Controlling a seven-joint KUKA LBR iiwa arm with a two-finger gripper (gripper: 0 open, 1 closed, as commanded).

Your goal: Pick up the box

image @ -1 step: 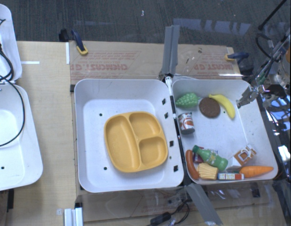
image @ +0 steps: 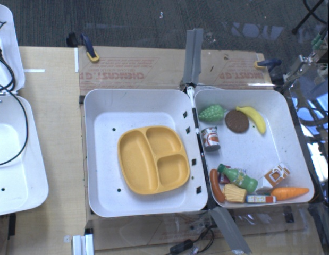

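We see the small orange-and-white cardboard box (image: 277, 175) in the right shallow white bin (image: 284, 142), just above a plastic orange carrot (image: 289, 193). A yellow divided plastic tray (image: 153, 159) lies in the left white bin (image: 100, 142).

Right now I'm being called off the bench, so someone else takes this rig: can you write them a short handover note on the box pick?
Gripper: nothing of it to report from the camera view, so its state is unknown.
Box: the small orange and white box lies in the right bin, near its right wall, just above the carrot and right of the green bottle.
Also in that bin: a banana, a brown cookie, a can.
Left bin: a yellow divided plate.
Done: nothing; the box is not lifted.
Left: reach in, grasp the box, lift it.
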